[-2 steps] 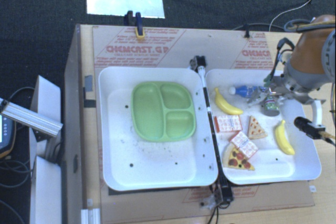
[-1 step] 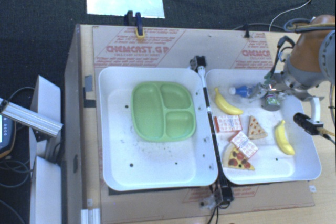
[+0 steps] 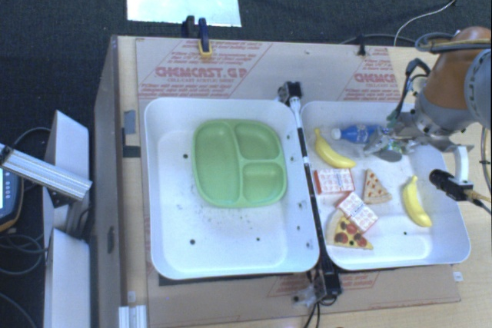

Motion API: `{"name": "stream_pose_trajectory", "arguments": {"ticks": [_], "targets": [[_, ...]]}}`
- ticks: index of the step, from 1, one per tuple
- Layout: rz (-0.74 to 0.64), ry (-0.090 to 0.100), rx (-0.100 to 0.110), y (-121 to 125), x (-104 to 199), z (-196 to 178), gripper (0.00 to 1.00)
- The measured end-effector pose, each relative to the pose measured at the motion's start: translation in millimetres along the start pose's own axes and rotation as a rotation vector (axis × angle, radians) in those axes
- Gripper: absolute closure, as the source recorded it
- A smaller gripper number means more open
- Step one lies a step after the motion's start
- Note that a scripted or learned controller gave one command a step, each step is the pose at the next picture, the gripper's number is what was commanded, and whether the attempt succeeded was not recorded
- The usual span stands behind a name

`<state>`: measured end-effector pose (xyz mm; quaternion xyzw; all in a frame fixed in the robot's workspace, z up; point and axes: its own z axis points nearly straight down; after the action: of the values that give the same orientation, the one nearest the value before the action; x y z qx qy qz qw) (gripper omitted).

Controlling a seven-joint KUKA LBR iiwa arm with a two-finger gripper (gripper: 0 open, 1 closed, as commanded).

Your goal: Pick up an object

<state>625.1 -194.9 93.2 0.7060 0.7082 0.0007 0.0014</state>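
Observation:
My gripper [image 3: 390,140] reaches into the right bin [image 3: 450,242] from the right, low over its back edge. It is right beside a small blue and clear bottle [image 3: 356,133] that lies on its side; whether they touch is unclear. In front of the bottle lies a yellow banana [image 3: 332,151]. A second banana [image 3: 416,202] lies at the bin's right. Two toy pizza slices [image 3: 375,187] [image 3: 349,231] and two red-and-white cartons [image 3: 334,181] [image 3: 358,211] lie in the middle.
The left bin [image 3: 173,242] holds a green divided plate [image 3: 238,164]. A black clamp bar [image 3: 306,165] runs between the bins. The grey arm with its orange band [image 3: 453,81] hangs over the bench's right side. Cables trail at the right edge.

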Motion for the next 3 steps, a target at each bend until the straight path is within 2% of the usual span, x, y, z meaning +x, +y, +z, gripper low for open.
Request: {"name": "stream_pose_trajectory", "arguments": {"ticks": [1,2,3], "targets": [[-0.001,0.000,0.000,14,-11,8,0.00],[-0.003,-0.001,-0.004,16,-11,-3,1.00],[-0.001,0.000,-0.002,12,17,-58,1.00]]}}
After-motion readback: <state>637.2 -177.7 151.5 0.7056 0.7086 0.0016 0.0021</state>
